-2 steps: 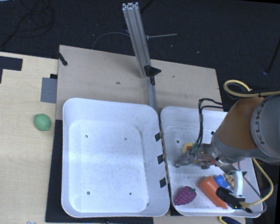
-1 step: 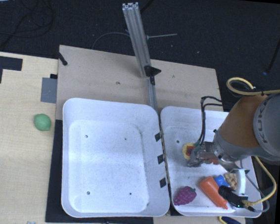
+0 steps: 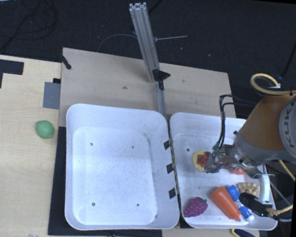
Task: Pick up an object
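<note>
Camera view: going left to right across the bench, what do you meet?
Green ball on the bench → left bin → right bin → purple grape bunch → orange carrot. The yellow-and-red toy, the gripper and the blue item overlap too much in position to order.

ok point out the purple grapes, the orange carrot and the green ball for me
purple grapes [image 3: 195, 206], camera view, middle of the bunch
orange carrot [image 3: 225, 202], camera view, middle of its body
green ball [image 3: 45, 129], camera view, centre of the ball
</note>
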You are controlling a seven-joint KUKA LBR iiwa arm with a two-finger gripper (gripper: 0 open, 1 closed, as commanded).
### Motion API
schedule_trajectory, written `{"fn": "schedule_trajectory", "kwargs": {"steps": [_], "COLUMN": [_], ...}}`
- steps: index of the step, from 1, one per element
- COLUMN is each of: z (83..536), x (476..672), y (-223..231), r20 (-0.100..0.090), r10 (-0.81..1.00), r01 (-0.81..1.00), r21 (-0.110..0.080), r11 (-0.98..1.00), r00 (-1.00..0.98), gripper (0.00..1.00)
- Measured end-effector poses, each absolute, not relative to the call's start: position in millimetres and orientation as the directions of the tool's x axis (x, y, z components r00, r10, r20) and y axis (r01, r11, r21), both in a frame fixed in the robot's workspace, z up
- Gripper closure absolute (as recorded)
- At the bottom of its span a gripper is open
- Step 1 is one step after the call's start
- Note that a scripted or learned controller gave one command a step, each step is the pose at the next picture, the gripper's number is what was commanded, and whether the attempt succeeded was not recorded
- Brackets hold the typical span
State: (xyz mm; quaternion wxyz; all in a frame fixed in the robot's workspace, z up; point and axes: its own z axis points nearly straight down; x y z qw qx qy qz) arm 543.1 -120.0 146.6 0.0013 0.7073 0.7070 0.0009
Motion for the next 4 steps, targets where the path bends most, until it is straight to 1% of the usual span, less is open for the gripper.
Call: {"fn": "schedule_trajectory", "kwargs": {"steps": [1, 2, 3, 4], "z": [208.8, 212.0, 221.0, 217.6], "x": [543.9, 543.9, 543.6, 546.8], "y": [-122.2, -122.9, -79.4, -34.4], "r20": [-0.001, 0.0, 0.0, 0.0], "r10": [1.0, 1.0, 1.0, 1.0], "r01": [1.0, 1.0, 1.0, 1.0], "r21": [0.005, -0.001, 0.0, -0.001], "r11": [0.0, -0.001, 0.003, 0.002], "r00": [0.0, 0.001, -0.003, -0.002], "gripper": [1.0, 1.0, 1.0, 1.0]}}
